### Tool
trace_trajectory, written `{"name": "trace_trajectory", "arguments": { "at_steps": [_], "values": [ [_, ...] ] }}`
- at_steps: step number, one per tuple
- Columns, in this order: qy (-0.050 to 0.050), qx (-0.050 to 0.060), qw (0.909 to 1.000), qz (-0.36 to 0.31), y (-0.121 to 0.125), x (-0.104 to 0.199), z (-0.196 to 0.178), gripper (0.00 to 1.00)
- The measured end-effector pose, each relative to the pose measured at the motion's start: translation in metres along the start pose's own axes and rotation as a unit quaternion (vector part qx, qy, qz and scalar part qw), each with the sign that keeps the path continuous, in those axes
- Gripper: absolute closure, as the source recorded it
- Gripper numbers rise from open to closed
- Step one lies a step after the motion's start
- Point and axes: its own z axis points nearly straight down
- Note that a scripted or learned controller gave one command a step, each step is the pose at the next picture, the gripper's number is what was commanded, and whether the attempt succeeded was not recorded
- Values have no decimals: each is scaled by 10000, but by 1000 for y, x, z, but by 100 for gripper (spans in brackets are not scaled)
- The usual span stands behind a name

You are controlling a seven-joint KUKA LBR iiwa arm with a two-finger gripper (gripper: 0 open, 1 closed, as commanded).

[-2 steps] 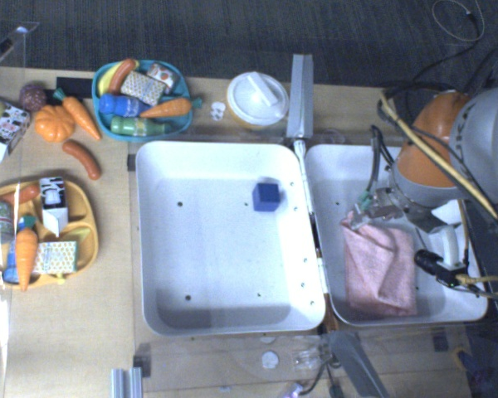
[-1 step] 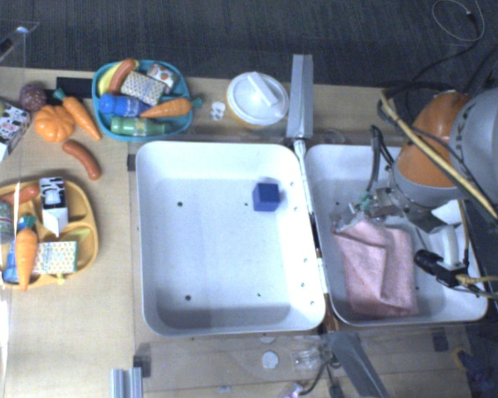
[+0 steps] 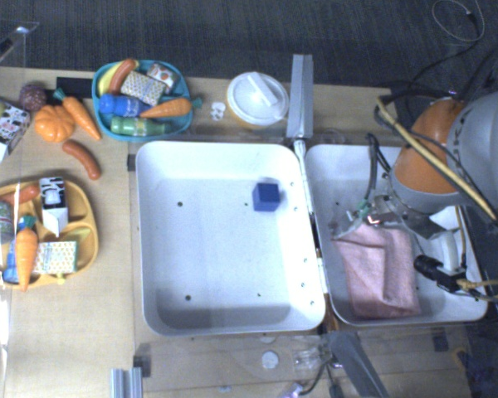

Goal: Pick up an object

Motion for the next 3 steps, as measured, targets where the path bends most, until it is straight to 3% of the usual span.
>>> {"name": "trace_trajectory", "arguments": {
  "at_steps": [1,2,3],
  "values": [
    [-21,-37,10000,-14,3,-1,-12,100],
    [-21,-48,10000,-34,5,0,-22,100],
    [8,47,9968,797,42,22,-143,100]
  ]
}}
